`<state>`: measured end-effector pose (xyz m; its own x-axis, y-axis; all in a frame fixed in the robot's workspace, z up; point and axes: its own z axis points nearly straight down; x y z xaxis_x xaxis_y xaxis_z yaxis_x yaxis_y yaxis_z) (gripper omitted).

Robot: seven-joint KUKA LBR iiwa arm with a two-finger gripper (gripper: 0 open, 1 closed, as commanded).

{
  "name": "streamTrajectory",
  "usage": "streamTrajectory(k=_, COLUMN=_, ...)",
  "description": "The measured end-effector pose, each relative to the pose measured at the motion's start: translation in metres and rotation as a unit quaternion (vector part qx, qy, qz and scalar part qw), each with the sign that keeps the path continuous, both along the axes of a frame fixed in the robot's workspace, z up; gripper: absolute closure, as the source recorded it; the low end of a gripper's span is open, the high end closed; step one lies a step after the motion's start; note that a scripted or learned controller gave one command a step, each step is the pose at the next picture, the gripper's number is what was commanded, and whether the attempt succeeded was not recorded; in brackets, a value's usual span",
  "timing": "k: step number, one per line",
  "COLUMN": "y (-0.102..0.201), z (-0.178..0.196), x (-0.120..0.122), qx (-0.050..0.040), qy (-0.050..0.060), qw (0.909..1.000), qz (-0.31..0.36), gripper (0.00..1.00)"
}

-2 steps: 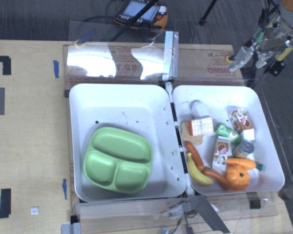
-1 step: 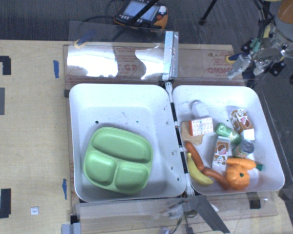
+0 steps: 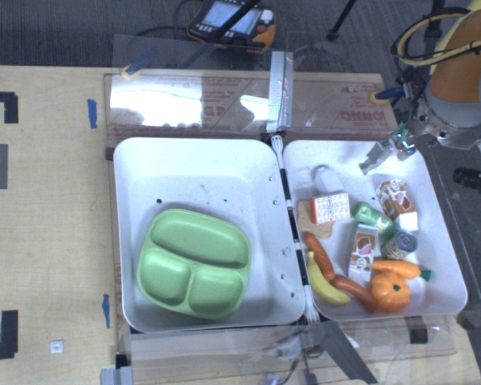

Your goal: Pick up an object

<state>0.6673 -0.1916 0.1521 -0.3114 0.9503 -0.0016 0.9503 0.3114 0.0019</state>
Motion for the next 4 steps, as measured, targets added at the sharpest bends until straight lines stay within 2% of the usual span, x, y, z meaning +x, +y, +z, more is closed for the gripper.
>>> streamTrajectory(k=1, y=-0.018, z=-0.063, x=-0.039, qx=0.0086, qy=-0.002, qw=0.9938, qz=-0.111, gripper=0.0)
streamTrajectory(k=2, y=-0.024, z=-0.05, x=-0.038, qx=0.0033, qy=-0.006, qw=0.9937, qz=-0.112, gripper=1.0)
streamTrajectory(k=3, y=0.07, z=0.036, x=-0.047, qx=0.0005, qy=0.001, qw=0.9876, qz=-0.157, gripper=1.0)
streamTrajectory(k=4, y=0.07, z=0.036, x=-0.047, qx=0.0005, qy=0.0, qw=0.9876, qz=-0.157, gripper=0.0)
